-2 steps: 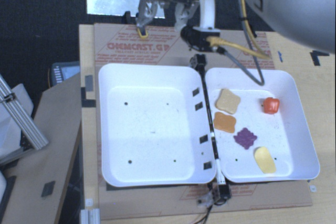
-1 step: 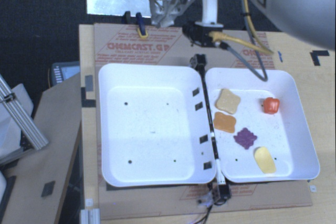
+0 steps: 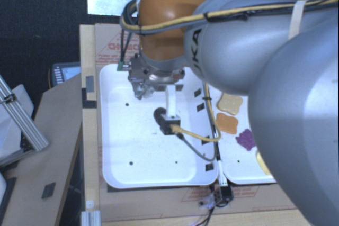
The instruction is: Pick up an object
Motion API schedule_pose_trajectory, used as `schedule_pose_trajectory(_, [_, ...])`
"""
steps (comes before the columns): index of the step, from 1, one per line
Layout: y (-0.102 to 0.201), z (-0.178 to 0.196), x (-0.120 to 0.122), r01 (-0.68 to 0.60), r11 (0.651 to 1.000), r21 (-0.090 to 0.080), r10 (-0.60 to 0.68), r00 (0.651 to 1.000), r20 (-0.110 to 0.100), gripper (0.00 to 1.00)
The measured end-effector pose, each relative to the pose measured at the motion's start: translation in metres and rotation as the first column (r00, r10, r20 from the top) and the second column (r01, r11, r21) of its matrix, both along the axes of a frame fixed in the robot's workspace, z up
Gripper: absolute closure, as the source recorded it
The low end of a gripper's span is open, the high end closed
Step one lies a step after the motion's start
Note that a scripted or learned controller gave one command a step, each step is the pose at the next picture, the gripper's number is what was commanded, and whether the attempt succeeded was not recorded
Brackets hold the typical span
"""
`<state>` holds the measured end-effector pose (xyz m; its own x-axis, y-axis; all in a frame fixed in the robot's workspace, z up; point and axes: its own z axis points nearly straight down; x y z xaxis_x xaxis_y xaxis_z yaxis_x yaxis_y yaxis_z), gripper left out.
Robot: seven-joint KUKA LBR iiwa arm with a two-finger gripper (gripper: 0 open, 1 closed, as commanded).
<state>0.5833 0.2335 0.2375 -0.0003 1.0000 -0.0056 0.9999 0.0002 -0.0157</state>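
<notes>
My gripper (image 3: pixel 141 90) hangs low over the far part of the left white bin (image 3: pixel 139 159), under the orange wrist band. In the right bin (image 3: pixel 239 173) lie a pale toast-like slice (image 3: pixel 231 103), an orange-brown slice (image 3: pixel 228 124) just in front of it, a purple lump (image 3: pixel 245 139) and a yellow piece (image 3: pixel 262 162) partly hidden by the arm. All of these are well to the right of the gripper, across the wall between the bins. Nothing shows in the gripper.
The big grey arm covers most of the right bin and the upper right of the view. A cardboard sheet (image 3: pixel 108 45) lies under the bins. A metal rail (image 3: pixel 21 119) and a wooden board (image 3: pixel 53 166) stand to the left of the bench.
</notes>
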Motion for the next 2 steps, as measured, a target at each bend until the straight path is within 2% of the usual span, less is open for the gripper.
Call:
schedule_pose_trajectory(1, [-0.073, 0.013, -0.059, 0.005, 1.000, 0.003, -0.005, 1.000, 0.011, 1.00])
schedule_pose_trajectory(2, [-0.182, 0.050, -0.073, 0.010, 1.000, 0.003, -0.010, 1.000, 0.020, 1.00])
